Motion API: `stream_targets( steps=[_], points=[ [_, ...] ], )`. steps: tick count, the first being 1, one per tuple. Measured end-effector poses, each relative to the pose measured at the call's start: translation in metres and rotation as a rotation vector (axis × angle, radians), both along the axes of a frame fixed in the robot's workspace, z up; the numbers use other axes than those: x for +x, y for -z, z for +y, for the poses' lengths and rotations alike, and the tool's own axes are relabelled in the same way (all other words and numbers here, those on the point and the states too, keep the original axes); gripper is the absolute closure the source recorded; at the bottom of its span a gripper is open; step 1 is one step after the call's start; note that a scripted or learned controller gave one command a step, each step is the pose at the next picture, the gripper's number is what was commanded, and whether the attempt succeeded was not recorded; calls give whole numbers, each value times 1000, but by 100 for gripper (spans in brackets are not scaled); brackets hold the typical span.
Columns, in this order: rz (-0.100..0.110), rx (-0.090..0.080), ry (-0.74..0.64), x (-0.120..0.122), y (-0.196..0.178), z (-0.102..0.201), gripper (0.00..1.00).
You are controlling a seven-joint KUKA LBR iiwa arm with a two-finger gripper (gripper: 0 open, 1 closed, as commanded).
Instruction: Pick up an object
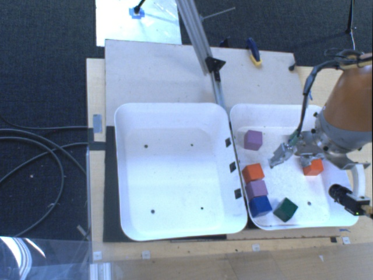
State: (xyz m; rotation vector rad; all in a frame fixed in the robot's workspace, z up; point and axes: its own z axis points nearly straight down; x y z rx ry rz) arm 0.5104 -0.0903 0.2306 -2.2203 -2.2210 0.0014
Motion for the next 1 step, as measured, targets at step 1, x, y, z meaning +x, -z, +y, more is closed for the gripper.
stream_targets(
  steps=[1],
  points=[
    [-3, -3, 1, 24, 20, -39, 0]
  ],
)
